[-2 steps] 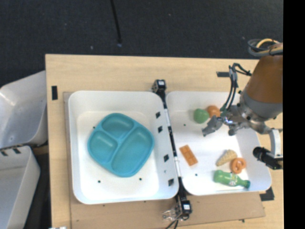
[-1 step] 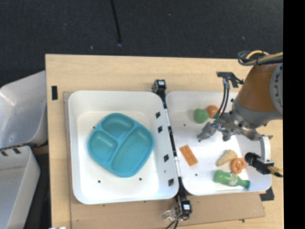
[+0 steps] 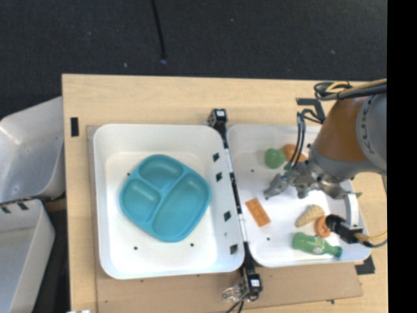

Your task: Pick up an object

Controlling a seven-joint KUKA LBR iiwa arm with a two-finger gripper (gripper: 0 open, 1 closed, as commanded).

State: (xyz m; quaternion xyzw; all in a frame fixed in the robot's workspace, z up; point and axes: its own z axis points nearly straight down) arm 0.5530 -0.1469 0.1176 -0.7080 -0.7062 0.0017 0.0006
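Observation:
My gripper [image 3: 277,186] hangs over the middle of the right bin [image 3: 251,142], reaching in from the right on the grey arm with its orange band [image 3: 339,132]. It points toward the bin's left side. Just above it lie a green round object [image 3: 273,156] and an orange object [image 3: 291,154]. An orange rectangular block [image 3: 258,212] lies below and left of it, a short way off. To its lower right are a beige cone-shaped piece [image 3: 309,215], an orange ring [image 3: 322,225] and a green bottle [image 3: 316,244]. I see nothing held.
The left bin [image 3: 104,175] holds a teal divided plate [image 3: 165,196]. A ridge with black clips [image 3: 229,188] separates the two bins. Cables [image 3: 326,90] loop off the arm at the upper right. A grey-white casing [image 3: 29,155] stands off the bench to the left.

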